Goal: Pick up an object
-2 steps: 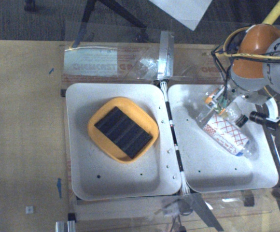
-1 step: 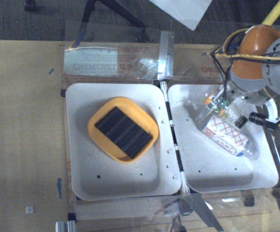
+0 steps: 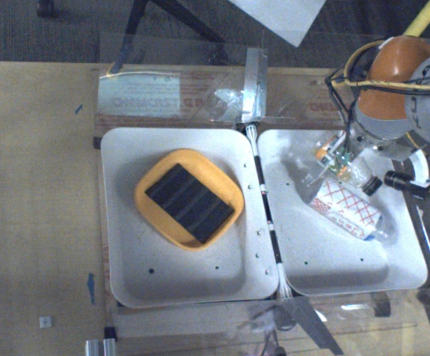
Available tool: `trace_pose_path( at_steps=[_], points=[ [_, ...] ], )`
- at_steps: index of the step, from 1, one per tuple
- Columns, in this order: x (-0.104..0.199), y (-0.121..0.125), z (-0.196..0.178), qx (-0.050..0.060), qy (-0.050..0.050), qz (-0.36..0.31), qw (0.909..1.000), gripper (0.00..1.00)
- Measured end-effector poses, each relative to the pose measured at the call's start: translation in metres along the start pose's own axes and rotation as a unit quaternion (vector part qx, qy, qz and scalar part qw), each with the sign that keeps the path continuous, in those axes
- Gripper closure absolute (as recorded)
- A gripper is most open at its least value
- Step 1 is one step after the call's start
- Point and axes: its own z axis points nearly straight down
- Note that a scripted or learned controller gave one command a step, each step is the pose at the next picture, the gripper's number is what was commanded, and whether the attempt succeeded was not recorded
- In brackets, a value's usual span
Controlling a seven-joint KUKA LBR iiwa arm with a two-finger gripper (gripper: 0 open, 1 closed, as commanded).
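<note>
Crinkly white packet with a red lattice print (image 3: 346,208) lies in the right bin (image 3: 363,269), right of frame centre, slanted; looks like a light, soft pouch with a glossy film at its lower-right end, so I expect it to be slippery and to buckle under a pinch; I'd take it across the short width near the middle. Gripper (image 3: 336,159) sits just above its upper-left end, apparently touching; whether the claw is released or clenched I can't tell. Orange tray with a dark ribbed insert (image 3: 189,199) in the left bin (image 3: 122,265) looks stiff, wider, harder to span.
</note>
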Motion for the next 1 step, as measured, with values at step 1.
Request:
trace_pose_path(
  at_steps=[1],
  points=[
    [0.0390,0.0283,-0.0900,-0.008,-0.005,-0.057,0.9983,1.00]
  ],
)
